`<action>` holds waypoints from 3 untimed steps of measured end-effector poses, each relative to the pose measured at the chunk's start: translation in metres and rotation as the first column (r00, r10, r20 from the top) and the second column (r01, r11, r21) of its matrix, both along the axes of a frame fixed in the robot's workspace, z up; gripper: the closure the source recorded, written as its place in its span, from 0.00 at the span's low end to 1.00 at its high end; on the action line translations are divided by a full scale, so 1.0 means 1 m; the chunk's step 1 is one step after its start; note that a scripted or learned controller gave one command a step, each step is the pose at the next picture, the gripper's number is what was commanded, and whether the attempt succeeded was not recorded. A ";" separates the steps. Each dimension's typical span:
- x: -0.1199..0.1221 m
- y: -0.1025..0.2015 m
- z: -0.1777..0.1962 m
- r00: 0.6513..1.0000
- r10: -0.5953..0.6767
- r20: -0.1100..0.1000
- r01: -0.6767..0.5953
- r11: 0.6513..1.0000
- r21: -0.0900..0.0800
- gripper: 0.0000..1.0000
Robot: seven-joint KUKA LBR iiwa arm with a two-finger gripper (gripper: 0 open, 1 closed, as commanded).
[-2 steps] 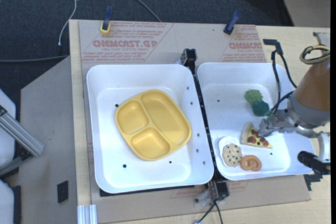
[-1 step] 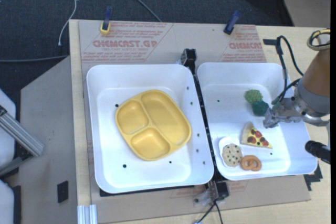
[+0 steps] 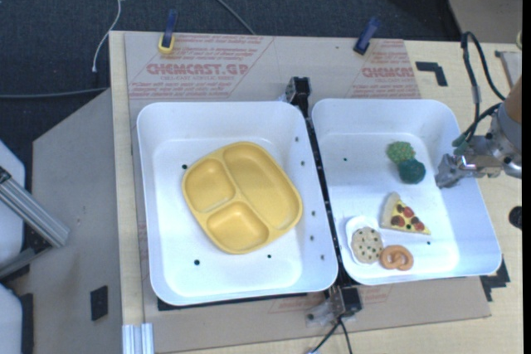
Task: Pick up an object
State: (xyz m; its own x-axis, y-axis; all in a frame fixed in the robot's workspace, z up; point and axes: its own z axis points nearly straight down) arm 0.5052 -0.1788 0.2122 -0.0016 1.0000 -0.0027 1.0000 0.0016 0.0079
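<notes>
A cardboard-topped table point(image 3: 207, 66) stands on dark carpet and bears two glossy white bins. The metal tool point(image 3: 448, 172) hangs over the right bin's point(image 3: 473, 257) right rim; whether it is open or closed cannot be told. Nearest lie bumpy green broccoli point(image 3: 405, 161), a pizza wedge point(image 3: 403, 216), a pretzel point(image 3: 397, 259) and a cookie point(image 3: 366, 244). A yellow three-compartment plate point(image 3: 241, 196) sits in the left bin point(image 3: 158, 145).

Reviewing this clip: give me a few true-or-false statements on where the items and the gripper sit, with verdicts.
1. The yellow tray lies in the left bin. True.
2. The pizza slice lies on the yellow tray. False: it lies in the right bin.
3. The gripper is over the right bin's right side. True.
4. The cookie is between the gripper's fingers. False: it lies by the pretzel.
</notes>
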 end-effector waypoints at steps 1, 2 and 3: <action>0.001 0.002 0.041 1.000 0.000 -0.007 0.000 1.000 0.002 1.00; 0.014 0.052 0.028 1.000 0.004 -0.010 -0.004 1.000 0.006 1.00; 0.037 0.093 0.028 1.000 0.005 -0.006 -0.005 1.000 0.004 1.00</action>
State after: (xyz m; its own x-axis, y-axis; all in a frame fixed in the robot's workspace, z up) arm 0.5421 -0.0854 0.2399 -0.0062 1.0000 0.0014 1.0000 0.0062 0.0020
